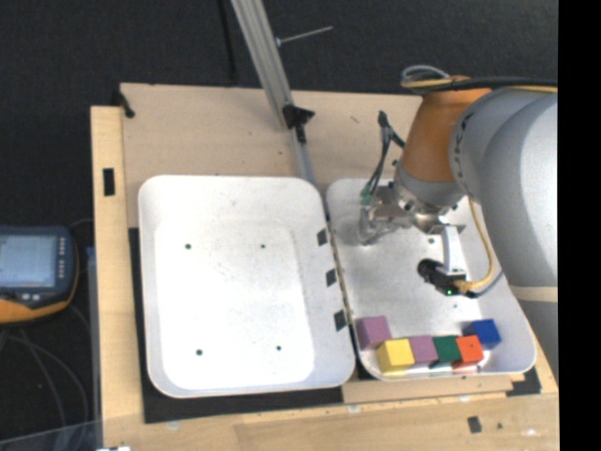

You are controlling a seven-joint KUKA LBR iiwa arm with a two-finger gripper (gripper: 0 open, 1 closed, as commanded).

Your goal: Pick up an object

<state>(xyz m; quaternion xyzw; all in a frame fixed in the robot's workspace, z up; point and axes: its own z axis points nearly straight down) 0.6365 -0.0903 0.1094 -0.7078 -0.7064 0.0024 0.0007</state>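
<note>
The end effector point(376, 222) hangs at the right bin's point(394, 280) eleven o'clock; its grip I cannot tell. The blocks point(427, 348) sit along the six o'clock edge, well apart.

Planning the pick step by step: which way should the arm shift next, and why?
Probably toward the right bin's near edge: the gripper sits over bare floor at the far end, while the yellow block, purple blocks and the others cluster along the near wall.
</note>
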